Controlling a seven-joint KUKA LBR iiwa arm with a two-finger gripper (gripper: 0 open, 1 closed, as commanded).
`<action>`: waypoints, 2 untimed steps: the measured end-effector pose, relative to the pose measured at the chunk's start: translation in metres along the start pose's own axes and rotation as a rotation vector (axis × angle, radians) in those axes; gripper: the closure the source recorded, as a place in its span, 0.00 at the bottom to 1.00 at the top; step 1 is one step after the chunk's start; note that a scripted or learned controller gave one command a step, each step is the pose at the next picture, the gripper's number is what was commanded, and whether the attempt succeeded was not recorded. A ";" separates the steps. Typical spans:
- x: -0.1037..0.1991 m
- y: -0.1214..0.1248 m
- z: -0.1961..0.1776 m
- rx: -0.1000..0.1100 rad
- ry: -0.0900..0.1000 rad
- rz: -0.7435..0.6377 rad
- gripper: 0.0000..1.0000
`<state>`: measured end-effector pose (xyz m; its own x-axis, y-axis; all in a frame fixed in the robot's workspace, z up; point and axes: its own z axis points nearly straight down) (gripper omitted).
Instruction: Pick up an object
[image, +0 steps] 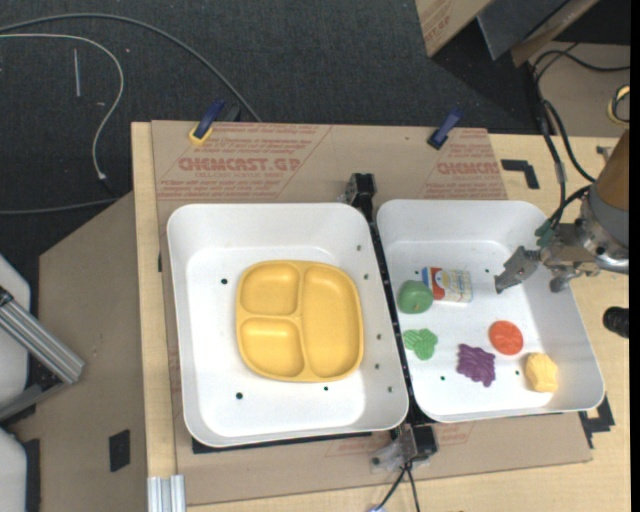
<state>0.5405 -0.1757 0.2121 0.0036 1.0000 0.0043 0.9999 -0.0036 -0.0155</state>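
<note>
The right bin (470, 222) holds several small items. A green ball (415, 296) lies beside a small white can with a red and blue label (449, 285). Nearer the front are a green leafy piece (420, 343), a purple cluster (477, 363), an orange-red disc (506, 337) and a yellow lump (541, 372). My gripper (530, 281) hovers over the bin's right side, above and to the right of the disc and right of the can. Its fingers are spread open with nothing between them.
In the left bin (200, 250) lies a yellow divided plate (300, 320). A black clamp (361, 187) sits between the bins at the back. Blue clips (207, 122) hold the cardboard base. Cables run along the right edge by the arm.
</note>
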 end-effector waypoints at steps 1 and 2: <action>0.000 0.003 -0.008 -0.014 -0.003 -0.004 0.00; -0.006 0.006 0.053 -0.009 -0.001 -0.003 0.00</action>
<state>0.5454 -0.1816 0.1595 0.0007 1.0000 0.0031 1.0000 -0.0007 -0.0066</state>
